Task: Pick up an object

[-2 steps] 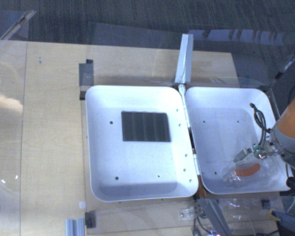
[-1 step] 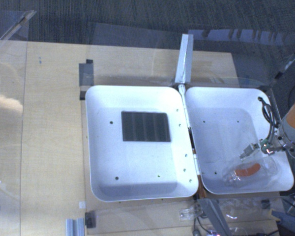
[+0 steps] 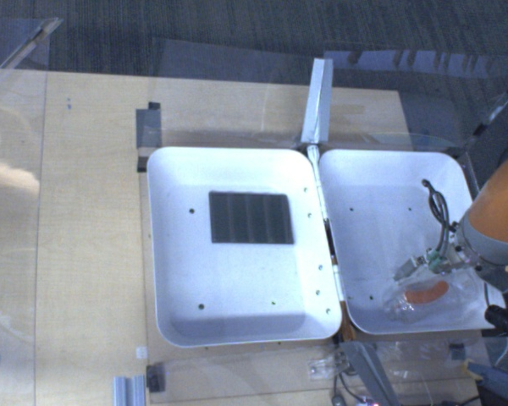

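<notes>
An orange, flattish object (image 3: 426,293) lies near the front right of the right bin (image 3: 364,193), seemingly inside a clear wrapper (image 3: 401,301). My gripper (image 3: 413,268) is low in that bin, just above and to the left of the orange object, very close to it or touching it. The arm's orange band (image 3: 501,203) and a black cable (image 3: 437,201) rise behind the gripper at the right edge. A dark grey ribbed rectangular pad (image 3: 250,218) lies flat in the middle of the left bin (image 3: 178,294).
The two white bins sit side by side on a wooden bench (image 3: 85,227), split by a thin divider (image 3: 324,227). A metal upright (image 3: 317,100) stands behind the bins. Clear panels (image 3: 17,66) surround the bench. Cables and clear plastic (image 3: 356,370) lie below the right bin.
</notes>
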`<state>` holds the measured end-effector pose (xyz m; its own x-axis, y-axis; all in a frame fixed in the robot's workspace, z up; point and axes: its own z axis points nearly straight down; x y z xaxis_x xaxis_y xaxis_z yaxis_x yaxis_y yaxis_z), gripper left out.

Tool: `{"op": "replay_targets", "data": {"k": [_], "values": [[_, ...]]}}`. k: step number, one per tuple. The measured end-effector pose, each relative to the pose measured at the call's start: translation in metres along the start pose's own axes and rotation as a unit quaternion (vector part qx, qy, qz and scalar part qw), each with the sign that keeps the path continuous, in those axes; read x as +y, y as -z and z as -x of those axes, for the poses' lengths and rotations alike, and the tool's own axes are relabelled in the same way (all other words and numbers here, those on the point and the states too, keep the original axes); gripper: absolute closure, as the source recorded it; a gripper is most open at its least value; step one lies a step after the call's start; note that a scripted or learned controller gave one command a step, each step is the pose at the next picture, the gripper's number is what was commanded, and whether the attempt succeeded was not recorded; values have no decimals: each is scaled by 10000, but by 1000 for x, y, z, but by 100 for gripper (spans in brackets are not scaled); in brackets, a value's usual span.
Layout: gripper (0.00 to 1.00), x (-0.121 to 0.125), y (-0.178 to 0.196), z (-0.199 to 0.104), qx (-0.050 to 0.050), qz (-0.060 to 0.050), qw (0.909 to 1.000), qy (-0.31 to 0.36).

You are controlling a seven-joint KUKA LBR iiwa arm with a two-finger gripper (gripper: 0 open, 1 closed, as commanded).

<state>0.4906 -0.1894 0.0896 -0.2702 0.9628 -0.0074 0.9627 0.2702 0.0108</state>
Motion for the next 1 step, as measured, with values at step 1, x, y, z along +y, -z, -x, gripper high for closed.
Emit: {"op": "replay_targets", "data": {"k": [1], "values": [[0, -6, 17, 15, 20, -33, 9985, -555]]}}
